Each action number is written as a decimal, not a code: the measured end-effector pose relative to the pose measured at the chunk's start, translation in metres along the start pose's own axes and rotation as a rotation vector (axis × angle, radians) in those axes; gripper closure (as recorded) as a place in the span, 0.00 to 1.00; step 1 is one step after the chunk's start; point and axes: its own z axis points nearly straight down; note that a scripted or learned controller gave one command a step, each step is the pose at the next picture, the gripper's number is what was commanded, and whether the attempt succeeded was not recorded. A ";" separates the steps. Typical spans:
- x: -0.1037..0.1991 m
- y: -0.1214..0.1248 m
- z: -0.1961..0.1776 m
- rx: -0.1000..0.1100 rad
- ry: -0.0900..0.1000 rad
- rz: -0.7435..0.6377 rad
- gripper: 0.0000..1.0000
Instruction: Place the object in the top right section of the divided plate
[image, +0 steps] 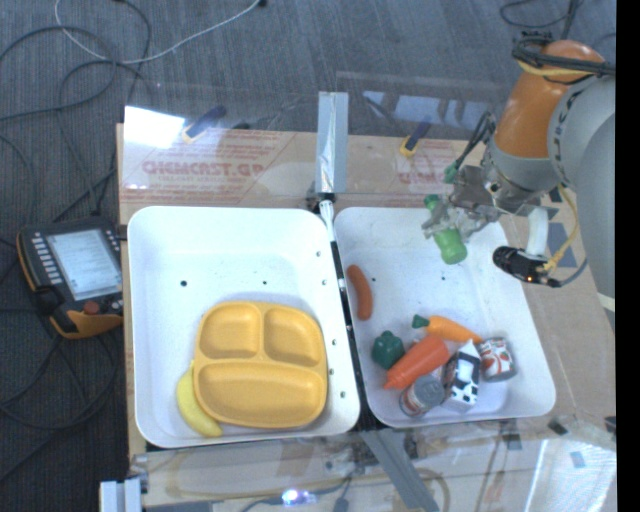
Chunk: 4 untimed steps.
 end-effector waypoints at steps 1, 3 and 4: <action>-0.018 -0.016 0.021 0.000 0.003 -0.046 1.00; 0.127 -0.097 -0.024 -0.001 0.009 -0.284 1.00; 0.178 -0.149 0.003 0.001 0.008 -0.405 1.00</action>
